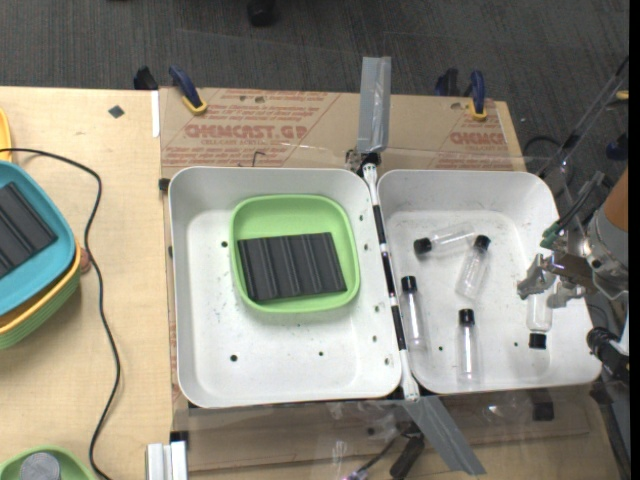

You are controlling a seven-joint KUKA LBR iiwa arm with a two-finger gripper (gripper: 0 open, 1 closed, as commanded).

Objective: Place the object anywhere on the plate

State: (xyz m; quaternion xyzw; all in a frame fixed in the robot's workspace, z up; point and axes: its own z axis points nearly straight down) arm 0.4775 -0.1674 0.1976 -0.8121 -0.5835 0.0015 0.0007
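Gripper (545, 286) over vial (539, 319) (right bin)

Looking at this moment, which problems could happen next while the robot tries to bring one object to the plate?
1. The vials are clear, thin and round, so one may roll or slip from the end effector.
2. Two vials near the right bin's top lie close together; a grab there may disturb both.
3. The green plate sits in the left bin, across the bin walls, so a low carry might clip them.

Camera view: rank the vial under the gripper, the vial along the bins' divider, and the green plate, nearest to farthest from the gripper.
1. Vial, right bin, just below the gripper.
2. Vial, beside the divider.
3. Green plate, left bin.
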